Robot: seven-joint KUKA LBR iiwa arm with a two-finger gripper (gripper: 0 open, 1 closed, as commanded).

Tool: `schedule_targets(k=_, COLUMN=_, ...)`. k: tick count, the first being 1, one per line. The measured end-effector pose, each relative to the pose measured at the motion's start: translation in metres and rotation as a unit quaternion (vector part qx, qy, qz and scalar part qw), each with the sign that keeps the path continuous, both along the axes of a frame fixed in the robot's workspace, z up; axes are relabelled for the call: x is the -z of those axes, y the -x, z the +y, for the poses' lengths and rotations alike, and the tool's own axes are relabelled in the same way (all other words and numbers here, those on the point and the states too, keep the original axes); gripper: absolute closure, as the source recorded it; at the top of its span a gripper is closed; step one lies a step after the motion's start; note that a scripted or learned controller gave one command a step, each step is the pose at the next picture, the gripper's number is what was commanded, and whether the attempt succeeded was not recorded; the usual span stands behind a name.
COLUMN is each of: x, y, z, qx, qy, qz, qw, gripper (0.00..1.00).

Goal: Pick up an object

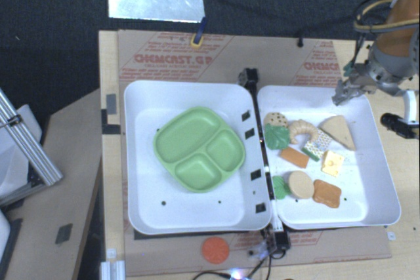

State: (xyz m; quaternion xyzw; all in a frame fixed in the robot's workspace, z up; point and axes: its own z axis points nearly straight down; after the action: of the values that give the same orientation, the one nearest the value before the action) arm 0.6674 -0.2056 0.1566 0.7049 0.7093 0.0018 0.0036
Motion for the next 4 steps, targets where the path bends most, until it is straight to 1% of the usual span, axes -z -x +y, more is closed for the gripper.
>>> schedule_targets(k=1, x=-0.066, y=-0.005, z=0.003, qx=-0.001, qy=0.0001, qz=-0.001, qw=1.0000, gripper=1.00)
schedule_targets(k=2, x=-0.069, y=-0.006, z=0.003, qx=-0.001, qy=-0.0004, qz=0.002, qw=1.0000, gripper=1.00)
schedule_targets(k=3, x=-0.063, y=0.026, z=0.055, qx=-0.001, qy=-0.0017, qz=0.004, qw=1.0000, gripper=1.00)
schedule_targets(k=4, x=-0.074, y=0.047, z=0.103, qx=-0.002, qy=-0.0018, qz=0.004, qw=1.0000, gripper=1.00)
